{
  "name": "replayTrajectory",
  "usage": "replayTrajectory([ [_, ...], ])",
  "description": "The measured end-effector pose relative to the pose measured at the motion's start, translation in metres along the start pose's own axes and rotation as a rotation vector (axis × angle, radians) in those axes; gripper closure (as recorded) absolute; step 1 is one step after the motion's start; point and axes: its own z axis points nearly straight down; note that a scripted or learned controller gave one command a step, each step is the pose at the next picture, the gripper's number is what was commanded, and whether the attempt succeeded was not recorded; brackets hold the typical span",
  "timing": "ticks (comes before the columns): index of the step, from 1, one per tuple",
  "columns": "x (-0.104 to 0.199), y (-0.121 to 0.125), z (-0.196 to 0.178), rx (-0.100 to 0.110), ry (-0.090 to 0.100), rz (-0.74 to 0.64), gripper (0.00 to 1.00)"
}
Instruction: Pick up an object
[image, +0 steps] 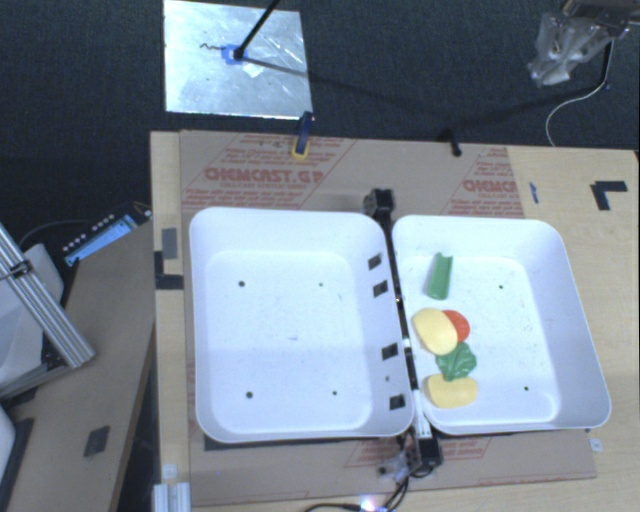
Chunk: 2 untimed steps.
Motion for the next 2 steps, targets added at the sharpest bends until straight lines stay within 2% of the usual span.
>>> replayTrajectory([
  [1,0.067,-0.039,0.207,0.018,0.006,-0.016,1.0],
  [2,0.029,0.0,0.206,-0.001,0.003,-0.009,1.0],
])
